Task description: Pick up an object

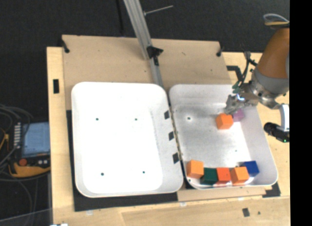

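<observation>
Nearest us, along the front wall of the right bin [253,137], we see a row of blocks: an orange block [195,168] at the left end, then a dark green block [210,175], a second orange block [223,174], a third orange block [239,174] and a blue block [251,167] at the right end, all packed side by side w/ neighbours touching or nearly so.

Further back, approx mid-bin, sits a lone orange cube [224,121], well apart from the front row. Just beside it, to its upper right, we make out a small pink-purple piece [239,115], partly under the gripper.

The gripper [235,101] hangs low over the back-right part of that bin, just above the pink-purple piece and near the lone cube. We can't tell whether it is spread or closed; too small and blurred. Nothing is visibly held.

Behind it, the arm's orange band [275,51] and grey wrist come in from the right.

The left bin [78,137] lies alongside, the two bins touching at the middle. A slanted metal rail [139,20] runs up from the back of the bench [56,98].
</observation>
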### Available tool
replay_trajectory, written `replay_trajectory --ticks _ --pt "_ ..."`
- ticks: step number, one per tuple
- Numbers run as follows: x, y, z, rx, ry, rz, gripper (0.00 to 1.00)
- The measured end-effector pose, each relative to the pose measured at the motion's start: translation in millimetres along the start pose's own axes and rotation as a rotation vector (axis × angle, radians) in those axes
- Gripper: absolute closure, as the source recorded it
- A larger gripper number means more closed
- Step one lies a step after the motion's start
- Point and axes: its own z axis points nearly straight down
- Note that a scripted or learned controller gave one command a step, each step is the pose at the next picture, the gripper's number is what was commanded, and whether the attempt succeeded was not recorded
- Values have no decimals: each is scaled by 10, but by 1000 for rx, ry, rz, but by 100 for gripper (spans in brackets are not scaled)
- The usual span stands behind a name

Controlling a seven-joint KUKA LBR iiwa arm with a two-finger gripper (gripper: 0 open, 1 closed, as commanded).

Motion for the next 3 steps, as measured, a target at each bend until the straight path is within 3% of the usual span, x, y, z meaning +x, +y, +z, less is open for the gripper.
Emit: replay_trajectory --ticks 1,2,3 --pt "-13 18 -546 -1 0 -1 100" --pt "-34 21 -513 4 -3 -2 100" --pt "512 -57 -618 6 1 -2 100"
